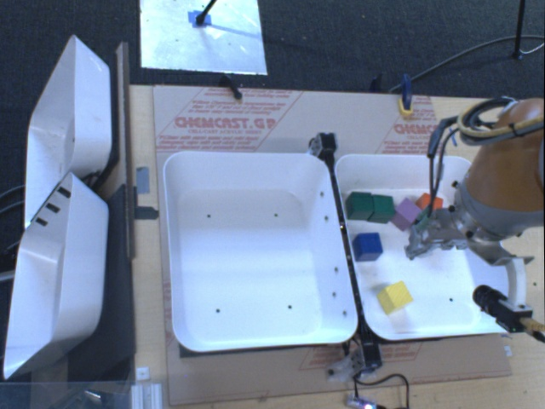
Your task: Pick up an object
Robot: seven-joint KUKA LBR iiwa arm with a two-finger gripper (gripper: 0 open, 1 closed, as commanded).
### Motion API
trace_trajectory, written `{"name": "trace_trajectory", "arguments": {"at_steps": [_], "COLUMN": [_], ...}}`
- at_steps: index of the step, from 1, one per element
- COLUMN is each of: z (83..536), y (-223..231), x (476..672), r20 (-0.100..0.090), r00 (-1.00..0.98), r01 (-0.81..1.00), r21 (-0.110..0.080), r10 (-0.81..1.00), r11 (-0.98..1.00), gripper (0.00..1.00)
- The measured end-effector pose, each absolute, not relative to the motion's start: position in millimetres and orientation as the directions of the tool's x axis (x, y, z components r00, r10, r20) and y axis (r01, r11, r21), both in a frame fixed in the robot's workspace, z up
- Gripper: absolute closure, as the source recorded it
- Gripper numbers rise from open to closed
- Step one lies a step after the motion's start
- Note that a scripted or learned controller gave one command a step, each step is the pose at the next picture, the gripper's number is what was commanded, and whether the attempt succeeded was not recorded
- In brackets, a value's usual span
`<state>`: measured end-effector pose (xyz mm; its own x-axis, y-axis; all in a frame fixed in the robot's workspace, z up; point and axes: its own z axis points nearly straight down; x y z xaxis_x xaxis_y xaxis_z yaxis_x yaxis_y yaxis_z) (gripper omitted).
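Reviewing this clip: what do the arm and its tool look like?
The arm is bulky and rounded, orange above a grey wrist section, with dark and yellowish cables looping along its upper side. Its small tool is grey metal. A black cylindrical part with a white bracket sticks out below the wrist.

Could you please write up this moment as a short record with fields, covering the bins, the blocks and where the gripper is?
left bin: shallow, white, no blocks seen in it
right bin: shallow, white, holds all the blocks
green block: far side, near the divider
blue block: just in front of the green one
yellow block: nearest the front, apart from the rest
purple block: right of the green, beside the gripper
orange block: partly hidden behind the arm
gripper: low over the right bin, right of the blue block
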<state>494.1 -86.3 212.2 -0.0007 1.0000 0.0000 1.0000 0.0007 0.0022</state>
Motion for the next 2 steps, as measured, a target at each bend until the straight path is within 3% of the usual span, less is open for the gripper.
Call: {"name": "trace_trajectory", "arguments": {"at_steps": [1, 2], "z": [184.3, 185.4], "y": [-47.2, -26.8], "x": [508.7, 519.6], "r20": [0.001, 0.0], "r00": [-0.003, -0.002], "r01": [1.0, 1.0], "r21": [-0.003, -0.001], "r10": [1.0, 1.0], "r11": [0.003, 0.002], "gripper": [1.0, 1.0]}}
